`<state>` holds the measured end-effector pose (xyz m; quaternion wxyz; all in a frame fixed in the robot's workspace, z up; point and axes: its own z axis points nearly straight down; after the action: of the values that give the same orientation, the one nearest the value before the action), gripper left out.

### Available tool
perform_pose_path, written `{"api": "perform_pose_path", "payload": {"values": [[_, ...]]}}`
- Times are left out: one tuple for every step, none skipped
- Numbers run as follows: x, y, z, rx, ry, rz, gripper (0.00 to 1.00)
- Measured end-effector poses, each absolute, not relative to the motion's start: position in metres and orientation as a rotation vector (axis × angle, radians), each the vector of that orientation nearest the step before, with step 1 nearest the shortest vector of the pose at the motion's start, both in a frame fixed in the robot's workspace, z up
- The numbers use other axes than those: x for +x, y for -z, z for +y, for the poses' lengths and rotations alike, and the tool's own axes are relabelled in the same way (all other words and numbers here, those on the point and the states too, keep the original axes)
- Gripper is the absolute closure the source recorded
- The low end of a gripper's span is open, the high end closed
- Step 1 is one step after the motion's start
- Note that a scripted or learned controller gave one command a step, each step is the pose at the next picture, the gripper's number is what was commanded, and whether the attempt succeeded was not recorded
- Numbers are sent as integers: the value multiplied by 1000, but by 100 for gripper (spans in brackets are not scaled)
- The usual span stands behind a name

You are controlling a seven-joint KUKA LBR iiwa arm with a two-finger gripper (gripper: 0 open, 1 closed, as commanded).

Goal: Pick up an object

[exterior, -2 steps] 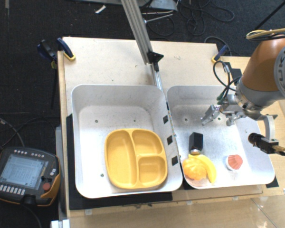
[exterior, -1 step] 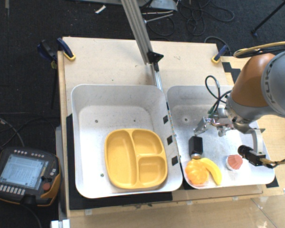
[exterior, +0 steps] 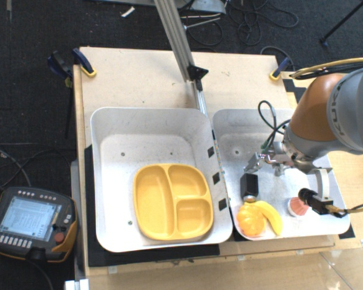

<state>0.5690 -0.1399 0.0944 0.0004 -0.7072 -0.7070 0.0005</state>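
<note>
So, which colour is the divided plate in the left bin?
Yellow. The divided plate shows best in the camera view.

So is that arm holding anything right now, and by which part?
Cannot be told. The gripper points down into the right bin, beside the banana and orange, with no object visibly clamped.

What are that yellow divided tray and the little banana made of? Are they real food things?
The yellow three-compartment tray looks like moulded plastic: even colour, soft sheen, rounded edges. The small yellow banana seems to be a plastic toy, smooth and uniformly coloured, though that can't be confirmed from here.
</note>
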Motion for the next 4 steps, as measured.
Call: {"api": "perform_pose_path", "payload": {"values": [[570, -106, -140, -2223, 1, -2222, 100], [572, -165, -149, -2227, 5, -2224, 100], [579, -222, -158, -2225, 5, -2228, 100], [578, -266, -153, -2222, 5, -2229, 100]]}}
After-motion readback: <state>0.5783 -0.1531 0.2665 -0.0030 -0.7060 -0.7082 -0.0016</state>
